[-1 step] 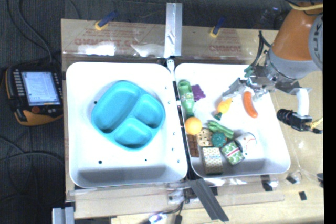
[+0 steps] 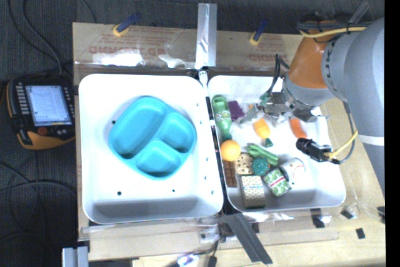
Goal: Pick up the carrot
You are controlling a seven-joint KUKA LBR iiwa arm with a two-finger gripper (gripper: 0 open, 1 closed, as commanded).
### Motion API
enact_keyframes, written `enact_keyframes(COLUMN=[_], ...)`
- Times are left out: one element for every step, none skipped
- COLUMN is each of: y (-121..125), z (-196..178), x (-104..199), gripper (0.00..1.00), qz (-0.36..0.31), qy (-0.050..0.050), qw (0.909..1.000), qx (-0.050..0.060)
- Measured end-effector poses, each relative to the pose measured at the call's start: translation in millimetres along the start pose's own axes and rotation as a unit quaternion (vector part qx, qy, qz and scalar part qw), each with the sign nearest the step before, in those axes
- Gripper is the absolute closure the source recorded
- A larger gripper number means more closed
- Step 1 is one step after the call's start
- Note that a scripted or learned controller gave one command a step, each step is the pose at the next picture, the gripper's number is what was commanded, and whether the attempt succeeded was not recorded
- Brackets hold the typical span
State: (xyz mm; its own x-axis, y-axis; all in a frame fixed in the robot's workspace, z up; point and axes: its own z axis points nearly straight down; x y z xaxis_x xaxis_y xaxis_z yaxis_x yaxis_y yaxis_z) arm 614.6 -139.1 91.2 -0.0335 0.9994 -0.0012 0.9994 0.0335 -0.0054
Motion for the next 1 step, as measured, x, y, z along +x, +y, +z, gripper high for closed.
enact_keyframes(y=[-0.4], z=[-7.7], x=[0.4], gripper=[1.0], qz=[0.0], qy=[0.001], qw=[1.0], qx=[0.001])
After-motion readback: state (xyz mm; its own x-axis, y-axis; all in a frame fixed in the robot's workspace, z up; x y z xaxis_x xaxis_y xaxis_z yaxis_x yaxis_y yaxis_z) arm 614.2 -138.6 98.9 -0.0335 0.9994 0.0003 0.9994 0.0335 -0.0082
